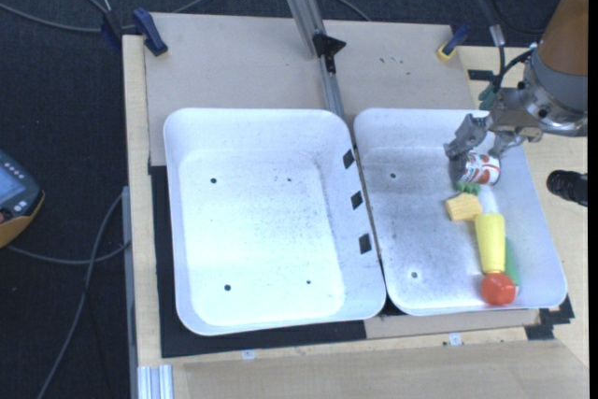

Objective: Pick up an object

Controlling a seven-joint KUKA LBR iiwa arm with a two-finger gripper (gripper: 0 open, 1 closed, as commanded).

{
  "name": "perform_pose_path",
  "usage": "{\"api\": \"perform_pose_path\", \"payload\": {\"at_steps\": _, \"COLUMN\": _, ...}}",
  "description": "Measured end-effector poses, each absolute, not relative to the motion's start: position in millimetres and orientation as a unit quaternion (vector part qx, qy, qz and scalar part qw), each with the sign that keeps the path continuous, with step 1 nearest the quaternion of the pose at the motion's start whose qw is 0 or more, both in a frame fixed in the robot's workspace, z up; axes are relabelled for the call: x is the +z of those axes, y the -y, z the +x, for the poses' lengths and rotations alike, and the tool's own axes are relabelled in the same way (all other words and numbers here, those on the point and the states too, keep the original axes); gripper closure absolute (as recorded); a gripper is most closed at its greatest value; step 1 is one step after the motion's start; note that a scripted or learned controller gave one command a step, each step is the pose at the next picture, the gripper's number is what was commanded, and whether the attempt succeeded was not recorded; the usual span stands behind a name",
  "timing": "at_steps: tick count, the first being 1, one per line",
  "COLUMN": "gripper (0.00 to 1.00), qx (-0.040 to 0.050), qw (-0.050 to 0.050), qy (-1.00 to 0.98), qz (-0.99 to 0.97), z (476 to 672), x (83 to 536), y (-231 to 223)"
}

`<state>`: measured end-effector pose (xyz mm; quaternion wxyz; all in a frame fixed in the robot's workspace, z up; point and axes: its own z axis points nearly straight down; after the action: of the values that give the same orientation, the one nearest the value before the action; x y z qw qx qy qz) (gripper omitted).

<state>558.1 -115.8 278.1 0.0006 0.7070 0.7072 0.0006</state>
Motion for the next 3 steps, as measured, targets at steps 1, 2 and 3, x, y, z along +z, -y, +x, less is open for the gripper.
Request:
{"api": "perform_pose_path", "payload": {"at_steps": 1, "gripper": 1.0, "qx": 0.0, "qw": -0.001, "qy": -0.709, "qz": 0.706, "z": 566.7, "x": 257, "y": 64}}
{"api": "perform_pose_path", "payload": {"at_steps": 2, "gripper": 1.0, "qx": 0.0003, "qw": 0.0, "qy": -0.708, "qz": 0.706, "z": 567.2, "x": 250, "y": 20}}
{"api": "perform_pose_path", "payload": {"at_steps": 3, "gripper": 1.0, "qx": 0.0003, "qw": -0.001, "qy": -0.709, "qz": 0.706, "z": 581.5, "x": 243, "y": -39}}
